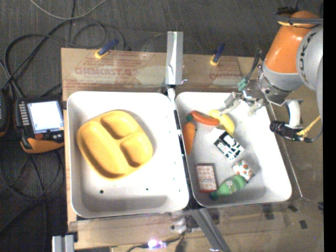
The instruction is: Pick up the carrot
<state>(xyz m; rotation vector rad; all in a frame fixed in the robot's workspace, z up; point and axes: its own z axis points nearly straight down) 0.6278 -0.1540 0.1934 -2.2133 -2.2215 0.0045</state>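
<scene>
Camera view | jaws [242, 102] spread, holding nothing | carrot [188, 134] in right bin [281, 164] | cardboard-topped bench [121, 70], cables on dark floor

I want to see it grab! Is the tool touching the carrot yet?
Apart. The camera view shows the tool up near the right bin's far edge, with bare white floor between it and the carrot.

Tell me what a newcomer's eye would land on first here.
First the big yellow divided plate, which takes up much of the left bin. Then the arm's orange band at upper right, with the gripper over the right bin, near the carrot and banana.
</scene>
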